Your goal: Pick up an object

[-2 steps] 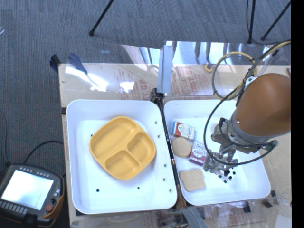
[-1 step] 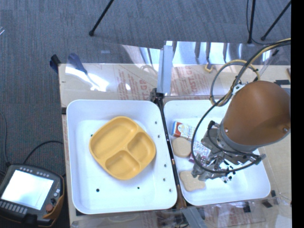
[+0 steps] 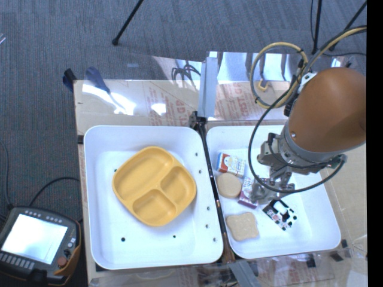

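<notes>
In the right bin (image 3: 311, 235) lie a small milk carton (image 3: 231, 163), a round cracker-like biscuit (image 3: 228, 185), a toast slice (image 3: 242, 226), a purple-edged packet (image 3: 248, 197) and a black-and-white patterned item (image 3: 280, 213). My gripper (image 3: 263, 190) hangs over the middle of this bin, just above the packet and right of the biscuit. The arm's big orange wrist band (image 3: 328, 109) covers much of the bin's right half.
The left bin (image 3: 102, 244) holds a yellow divided plate (image 3: 154, 185). A teach pendant (image 3: 37, 239) lies on the floor at lower left. Cables loop above the right bin, and a tripod leg (image 3: 131, 14) crosses the carpet behind.
</notes>
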Action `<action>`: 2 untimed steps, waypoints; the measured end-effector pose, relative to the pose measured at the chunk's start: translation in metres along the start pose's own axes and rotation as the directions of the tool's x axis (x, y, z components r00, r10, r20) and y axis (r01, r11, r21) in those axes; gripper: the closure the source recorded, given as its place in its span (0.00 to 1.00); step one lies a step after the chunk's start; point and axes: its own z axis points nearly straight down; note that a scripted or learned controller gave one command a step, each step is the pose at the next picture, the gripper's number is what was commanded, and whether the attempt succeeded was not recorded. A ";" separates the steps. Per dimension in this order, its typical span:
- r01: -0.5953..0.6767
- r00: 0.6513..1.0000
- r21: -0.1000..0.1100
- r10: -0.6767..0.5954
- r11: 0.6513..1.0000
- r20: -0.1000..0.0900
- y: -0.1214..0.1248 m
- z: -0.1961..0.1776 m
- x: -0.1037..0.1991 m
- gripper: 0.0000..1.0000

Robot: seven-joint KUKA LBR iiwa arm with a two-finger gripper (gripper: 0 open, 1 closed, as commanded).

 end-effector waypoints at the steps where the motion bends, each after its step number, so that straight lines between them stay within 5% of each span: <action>1: 0.519 0.855 -0.007 -0.519 0.855 0.003 0.017 0.051 0.060 1.00; 2: 0.816 0.578 -0.004 -0.816 0.578 0.006 0.019 0.067 0.038 1.00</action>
